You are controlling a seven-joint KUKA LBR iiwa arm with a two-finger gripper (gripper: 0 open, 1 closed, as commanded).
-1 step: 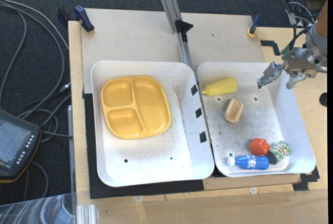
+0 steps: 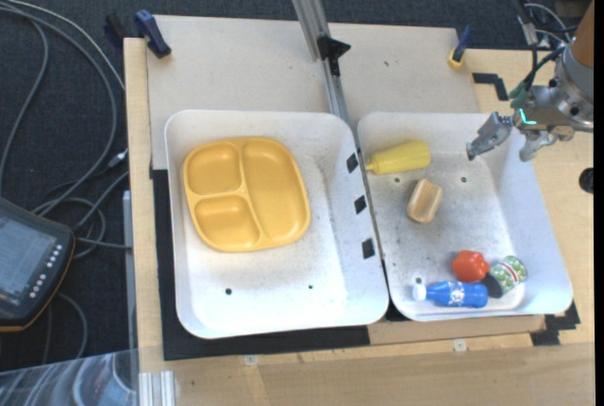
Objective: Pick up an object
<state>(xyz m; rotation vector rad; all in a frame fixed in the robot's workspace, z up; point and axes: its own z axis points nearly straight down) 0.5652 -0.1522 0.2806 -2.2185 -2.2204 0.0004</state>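
The gripper [image 2: 507,138] hangs at the right side of the frame, over the top right edge of the right bin [image 2: 538,206]. Its two fingers are spread apart, and nothing is between them.

In the right bin, near the top left, lies a yellow bottle [image 2: 398,158]. It lies on its side, long way going left to right, with its narrow end pointing left toward the wall between the bins. Just below it is a tan bread roll [image 2: 424,201], long way going up and down, tipped a little. These two are close but not touching.

Down in the lower right corner of that bin sit a red ball [image 2: 469,265], a blue bottle [image 2: 454,295] and a small green and white striped thing [image 2: 510,273]. The blue bottle lies flat, long way left to right, with its white cap pointing left. These three are bunched together near the bin's bottom wall.

The middle of the right bin is bare, with lots of room.

The left bin [image 2: 283,300] holds a yellow plate [image 2: 247,193] with three parts. Both bins sit on the table [image 2: 236,64].
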